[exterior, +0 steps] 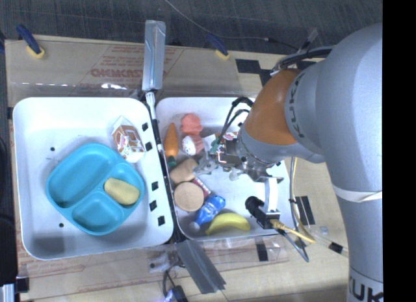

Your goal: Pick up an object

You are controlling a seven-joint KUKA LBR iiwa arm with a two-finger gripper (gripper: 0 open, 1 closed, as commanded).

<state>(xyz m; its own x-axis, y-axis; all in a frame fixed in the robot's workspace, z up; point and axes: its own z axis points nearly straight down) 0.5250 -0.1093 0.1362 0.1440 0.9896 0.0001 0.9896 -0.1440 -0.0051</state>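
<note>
My gripper (209, 160) hangs low in the right bin (214, 106), reaching from the right toward a cluster of small items. Just left of it lie an orange carrot (171, 141), a pink piece (190, 124), a white-and-red piece (189, 145), and a tan bread-like piece (182, 170). Below sit a round tan disc (189, 197), a blue bottle-shaped toy (208, 209) and a yellow banana (227, 223). The wrist hides the space between the fingers.
The left bin (32, 164) holds a blue divided plate (91, 187) with a yellow potato-like piece (121, 191) on it, and a small carton (128, 139) near the divider. The grey arm and orange band (276, 115) cover the right bin's right side.
</note>
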